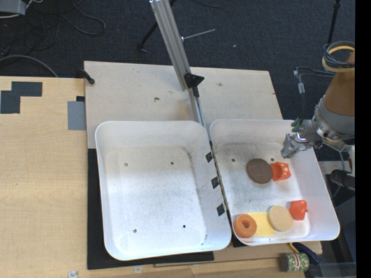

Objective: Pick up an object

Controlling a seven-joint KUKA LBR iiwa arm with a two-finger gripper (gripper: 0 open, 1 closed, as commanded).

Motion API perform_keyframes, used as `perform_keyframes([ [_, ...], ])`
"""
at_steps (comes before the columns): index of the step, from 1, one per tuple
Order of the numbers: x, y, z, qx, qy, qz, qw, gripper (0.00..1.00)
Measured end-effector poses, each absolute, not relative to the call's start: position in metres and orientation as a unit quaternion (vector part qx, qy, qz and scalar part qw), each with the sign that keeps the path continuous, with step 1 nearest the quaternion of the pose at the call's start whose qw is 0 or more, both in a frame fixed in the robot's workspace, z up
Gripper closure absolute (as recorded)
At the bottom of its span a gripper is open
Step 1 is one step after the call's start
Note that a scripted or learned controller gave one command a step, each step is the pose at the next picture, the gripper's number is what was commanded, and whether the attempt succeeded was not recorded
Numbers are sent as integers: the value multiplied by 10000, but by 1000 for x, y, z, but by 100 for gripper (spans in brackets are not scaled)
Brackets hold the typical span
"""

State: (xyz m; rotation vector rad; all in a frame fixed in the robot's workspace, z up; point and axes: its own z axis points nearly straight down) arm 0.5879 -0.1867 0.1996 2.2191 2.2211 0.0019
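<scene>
Gripper hangs over the right bin's far right side, too small and blurry to tell its grip, while the nearest piece, a red block touching a round brown disc, has no clear long axis.

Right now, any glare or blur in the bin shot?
Camera view: even, soft light; left bin slightly washed out, no hard glare; faint shadows under the brown disc; gripper a bit soft; overall resolution low.
</scene>
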Motion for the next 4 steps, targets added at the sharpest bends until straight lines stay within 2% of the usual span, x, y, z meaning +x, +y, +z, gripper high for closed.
perform_keyframes([
  [1,598,-187,249,7067,7076,10,18,100],
  [2,598,-188,265,7064,7078,2,2,100],
  [4,587,-88,250,7057,7086,-5,-25,100],
])
